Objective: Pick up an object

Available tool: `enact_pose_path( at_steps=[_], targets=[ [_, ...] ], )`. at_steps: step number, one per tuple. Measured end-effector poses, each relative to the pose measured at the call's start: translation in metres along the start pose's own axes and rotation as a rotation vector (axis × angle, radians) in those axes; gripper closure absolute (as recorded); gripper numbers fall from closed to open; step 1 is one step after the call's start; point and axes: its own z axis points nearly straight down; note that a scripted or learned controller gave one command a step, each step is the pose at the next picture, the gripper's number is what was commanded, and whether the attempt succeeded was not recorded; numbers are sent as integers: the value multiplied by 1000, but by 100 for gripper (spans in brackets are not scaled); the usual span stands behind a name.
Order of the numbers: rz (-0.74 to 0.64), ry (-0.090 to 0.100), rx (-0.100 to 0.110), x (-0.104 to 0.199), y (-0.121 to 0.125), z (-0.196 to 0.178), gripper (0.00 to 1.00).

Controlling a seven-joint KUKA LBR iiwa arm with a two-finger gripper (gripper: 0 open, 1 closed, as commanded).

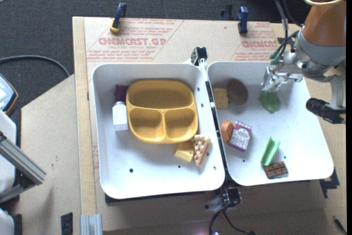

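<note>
The counter (165, 36), a board printed with red lettering, carries two shallow white bins side by side. The grey arm (324, 19), with its orange band, reaches in from the right over the far part of the right bin (308, 140).

The left bin (104, 135) holds a large yellow divided tray (161, 110) near its middle. A small white bottle (120, 116) touches the tray's left edge, with a dark purple piece (121, 91) just behind it. Near the tray's front right corner lie a yellow cheese wedge (184, 154) and a pizza slice (201, 149), just beside each other.

In the right bin, a brown round cookie (237, 91) sits at the far left with a pale yellow block (220, 98) touching it. Nearer the front are an orange bun (227, 130) and a pink carton (240, 136), side by side. A green stick (270, 151) lies tilted above a chocolate bar (275, 170) at the front edge.

The end effector (273, 83) hangs at the far side of the right bin, directly over a green leaf-shaped piece (270, 102), which lies on the bin floor just below the fingertips. Whether the fingers are spread or closed cannot be told, nor whether they touch the leaf.
</note>
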Motion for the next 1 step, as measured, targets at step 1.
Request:
enact_pose_path(
  at_steps=[1],
  targets=[
    [-2,1,-2,56,0,-10,100]
  ],
)
